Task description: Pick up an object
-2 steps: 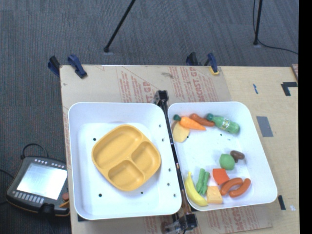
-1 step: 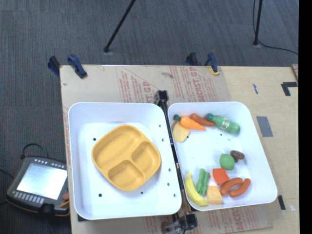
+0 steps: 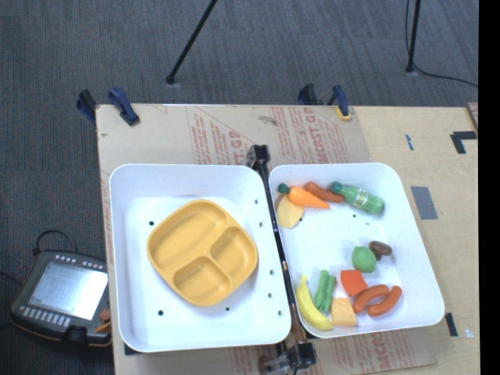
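Camera view is showing a yellow three-compartment plastic plate (image 3: 202,251) lying in the left white bin (image 3: 125,209). In the right white bin (image 3: 408,209), a yellow toy banana (image 3: 310,306), green toy beans (image 3: 324,290) and red toy sausages (image 3: 376,299) are crowding together, perhaps touching, so a grasp there is risking a slip or a snagged neighbour. I cannot tell the hand's state.

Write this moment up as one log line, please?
stage: before pick | left bin: yellow divided plate | right bin: toy foods, including carrot, green bottle, banana | nothing lifted

Two white bins: the left bin (image 3: 125,209) has one yellow divided plate (image 3: 202,251); the right bin (image 3: 406,233) has one carrot (image 3: 306,199), one green bottle (image 3: 359,198), one banana (image 3: 311,306), two sausages (image 3: 377,299).
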`<state>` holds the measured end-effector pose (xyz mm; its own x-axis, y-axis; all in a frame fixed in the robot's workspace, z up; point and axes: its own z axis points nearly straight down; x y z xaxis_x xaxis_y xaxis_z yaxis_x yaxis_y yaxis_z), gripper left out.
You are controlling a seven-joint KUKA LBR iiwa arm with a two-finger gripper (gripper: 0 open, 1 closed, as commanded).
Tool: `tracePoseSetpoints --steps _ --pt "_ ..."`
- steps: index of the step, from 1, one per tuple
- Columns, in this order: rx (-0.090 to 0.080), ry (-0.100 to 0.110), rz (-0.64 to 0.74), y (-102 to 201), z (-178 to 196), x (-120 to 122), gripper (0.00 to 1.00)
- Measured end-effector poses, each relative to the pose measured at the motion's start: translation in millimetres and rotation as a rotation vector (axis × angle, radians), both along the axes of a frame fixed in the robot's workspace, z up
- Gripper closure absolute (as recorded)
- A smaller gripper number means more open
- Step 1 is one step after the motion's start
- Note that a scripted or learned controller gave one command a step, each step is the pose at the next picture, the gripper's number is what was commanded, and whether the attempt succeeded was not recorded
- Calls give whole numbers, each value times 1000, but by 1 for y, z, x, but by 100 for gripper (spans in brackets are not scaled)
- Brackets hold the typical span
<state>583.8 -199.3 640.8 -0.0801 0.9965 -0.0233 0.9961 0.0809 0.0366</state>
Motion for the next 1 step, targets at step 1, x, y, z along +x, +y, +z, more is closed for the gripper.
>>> tracePoseSetpoints --steps 1 --pt "-1 -3 6 1 9 2 100"
